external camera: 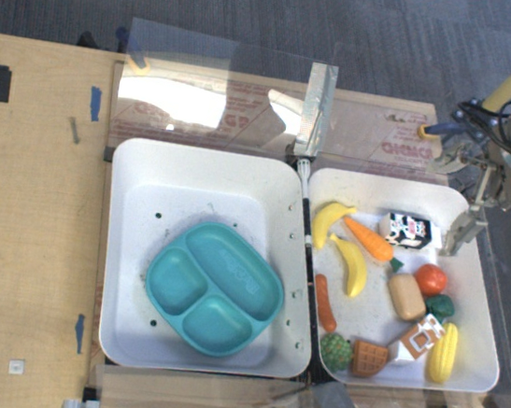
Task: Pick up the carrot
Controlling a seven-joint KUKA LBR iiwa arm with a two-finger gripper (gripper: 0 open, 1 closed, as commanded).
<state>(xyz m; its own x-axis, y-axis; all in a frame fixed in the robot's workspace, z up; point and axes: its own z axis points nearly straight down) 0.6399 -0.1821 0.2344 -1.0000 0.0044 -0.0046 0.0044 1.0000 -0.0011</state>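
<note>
Camera view: carrot lies in the upper middle of the right bin, tilted, its tip touching the upper banana and its thick end just beside the black-and-white carton, with bare bin floor below it. Gripper hangs at the bin's upper right rim, nothing between its fingers; whether they are spread or closed cannot be told. Left bin holds a teal divided plate.

bench | two white bins: left bin | right bin
</note>
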